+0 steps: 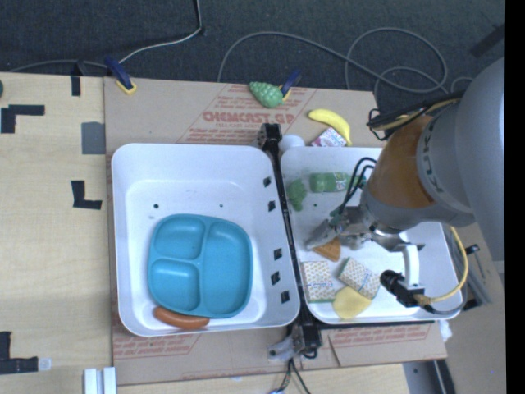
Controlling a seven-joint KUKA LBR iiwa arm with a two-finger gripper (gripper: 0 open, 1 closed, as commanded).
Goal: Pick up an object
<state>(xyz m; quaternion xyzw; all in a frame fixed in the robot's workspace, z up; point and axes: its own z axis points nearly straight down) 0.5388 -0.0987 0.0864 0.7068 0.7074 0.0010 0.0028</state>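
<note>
Red "CHEMCAST" print on the cardboard (238, 115), far above the gripper (328, 235). Down beside an orange wedge (329, 250). Can't tell if open or closed.

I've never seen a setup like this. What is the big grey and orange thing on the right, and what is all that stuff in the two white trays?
It is a robot arm, photographed from a camera fixed above the bench. Its gripper reaches down into the right bin, among toy foods: an orange wedge, a yellow piece, patterned blocks and green pieces. I cannot tell that it holds anything. The left bin has a blue divided plate and a toy sausage. A toy banana lies outside the bins.
</note>
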